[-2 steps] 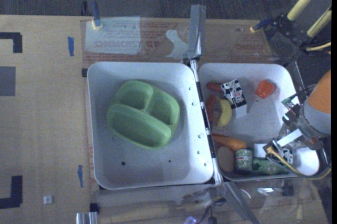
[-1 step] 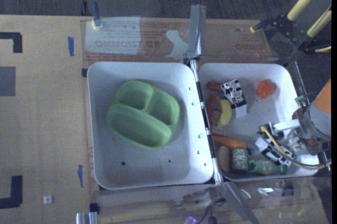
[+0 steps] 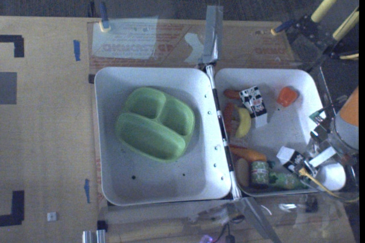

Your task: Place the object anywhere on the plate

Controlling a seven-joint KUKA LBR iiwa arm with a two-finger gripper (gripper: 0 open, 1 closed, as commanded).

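The gripper (image 3: 296,161), highest above the bench and so nearest the camera, sits over the lower right corner of the right bin (image 3: 296,79), beside a white egg-shaped object (image 3: 332,175); how its jaws stand, and whether they have hold of anything, cannot be told. Taking the green divided plate (image 3: 155,122) in the left bin (image 3: 114,93) as landmark, all loose objects lie to its right, across the divider: a black-and-white carton (image 3: 253,102), a yellow banana (image 3: 244,122), an orange piece (image 3: 287,96), a carrot (image 3: 248,153) and a green can (image 3: 259,173). Nothing rests on the plate.
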